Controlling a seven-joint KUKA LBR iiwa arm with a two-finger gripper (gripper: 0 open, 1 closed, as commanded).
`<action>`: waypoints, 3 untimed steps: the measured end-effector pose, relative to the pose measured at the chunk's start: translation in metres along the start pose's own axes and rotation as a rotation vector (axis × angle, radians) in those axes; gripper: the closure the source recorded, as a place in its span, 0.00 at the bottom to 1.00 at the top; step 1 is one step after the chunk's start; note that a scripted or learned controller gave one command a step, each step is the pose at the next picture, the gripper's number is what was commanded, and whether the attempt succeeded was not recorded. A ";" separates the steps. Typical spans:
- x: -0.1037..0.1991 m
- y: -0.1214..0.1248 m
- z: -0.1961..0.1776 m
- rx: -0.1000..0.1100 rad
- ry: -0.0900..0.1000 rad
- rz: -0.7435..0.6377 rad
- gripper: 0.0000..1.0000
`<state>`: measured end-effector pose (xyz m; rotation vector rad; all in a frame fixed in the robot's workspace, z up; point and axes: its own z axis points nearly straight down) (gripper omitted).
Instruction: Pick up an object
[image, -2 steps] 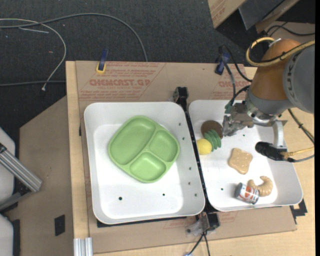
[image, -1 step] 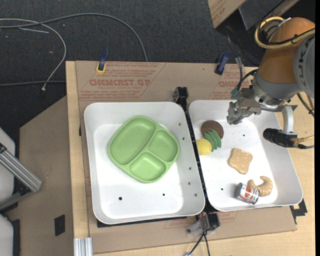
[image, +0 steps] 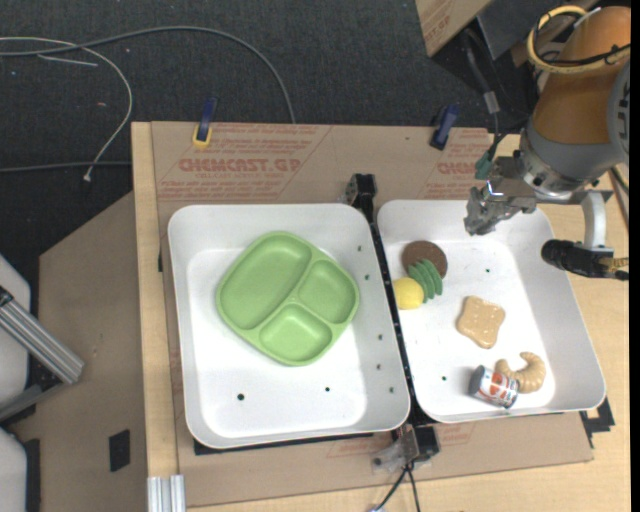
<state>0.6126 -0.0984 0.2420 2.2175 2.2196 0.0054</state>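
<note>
At the frame's upper right, the grey metal gripper (image: 483, 222) hangs over the right white bin's (image: 575, 300) far edge, fingers close together, gripping nothing visible.

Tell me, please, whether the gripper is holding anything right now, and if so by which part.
Nothing is held. The gripper hangs over the back of the right bin, with no object between its fingers.
</note>
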 end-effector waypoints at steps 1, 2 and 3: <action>0.056 -0.021 -0.005 0.008 0.003 -0.004 1.00; 0.109 -0.045 -0.004 0.009 0.002 -0.003 1.00; 0.153 -0.056 0.013 0.009 0.002 -0.002 1.00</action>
